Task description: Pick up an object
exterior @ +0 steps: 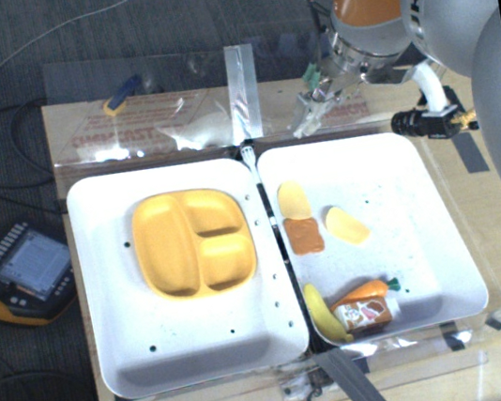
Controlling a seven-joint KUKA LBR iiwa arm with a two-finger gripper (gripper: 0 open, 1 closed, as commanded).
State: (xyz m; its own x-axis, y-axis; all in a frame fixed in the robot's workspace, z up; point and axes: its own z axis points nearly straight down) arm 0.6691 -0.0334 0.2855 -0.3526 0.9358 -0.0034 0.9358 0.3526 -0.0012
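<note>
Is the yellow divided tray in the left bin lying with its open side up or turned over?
Open side up: the yellow tray shows its three hollow compartments, lying flat in the left bin.

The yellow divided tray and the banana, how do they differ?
The yellow divided tray lies flat in the middle of the left bin; the banana lies along the near left wall of the right bin. The tray is broad, squarish and split into compartments; the banana is slim and curved. The tray sits alone; the banana lies against a small bottle. Both are yellow.
</note>
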